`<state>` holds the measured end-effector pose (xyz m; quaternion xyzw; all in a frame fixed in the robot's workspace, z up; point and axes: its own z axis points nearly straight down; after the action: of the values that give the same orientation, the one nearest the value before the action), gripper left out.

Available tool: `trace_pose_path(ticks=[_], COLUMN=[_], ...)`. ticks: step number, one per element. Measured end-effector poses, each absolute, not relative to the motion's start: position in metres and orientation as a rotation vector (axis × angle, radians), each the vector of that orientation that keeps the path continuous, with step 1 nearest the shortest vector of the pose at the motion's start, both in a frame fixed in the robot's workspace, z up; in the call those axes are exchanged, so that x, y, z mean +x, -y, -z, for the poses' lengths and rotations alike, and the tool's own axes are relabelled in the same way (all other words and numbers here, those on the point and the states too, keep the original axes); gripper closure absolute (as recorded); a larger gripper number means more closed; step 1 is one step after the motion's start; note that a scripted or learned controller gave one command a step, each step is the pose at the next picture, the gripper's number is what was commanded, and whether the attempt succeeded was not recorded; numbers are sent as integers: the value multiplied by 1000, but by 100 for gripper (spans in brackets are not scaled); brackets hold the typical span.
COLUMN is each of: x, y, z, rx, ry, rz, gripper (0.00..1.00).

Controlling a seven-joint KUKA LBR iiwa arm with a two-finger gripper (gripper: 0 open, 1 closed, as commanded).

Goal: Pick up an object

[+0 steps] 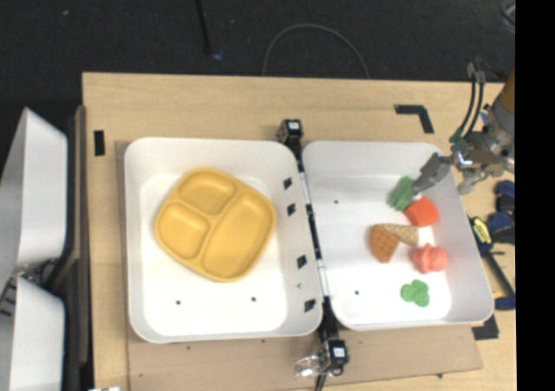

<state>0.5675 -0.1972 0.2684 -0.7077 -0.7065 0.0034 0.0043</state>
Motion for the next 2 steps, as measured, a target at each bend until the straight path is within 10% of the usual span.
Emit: trace_pose_path(ticks=[2], x=[571], y=[189], z=[-217], rx=[-2219], ry=[2221], rz=[-4], gripper=[0])
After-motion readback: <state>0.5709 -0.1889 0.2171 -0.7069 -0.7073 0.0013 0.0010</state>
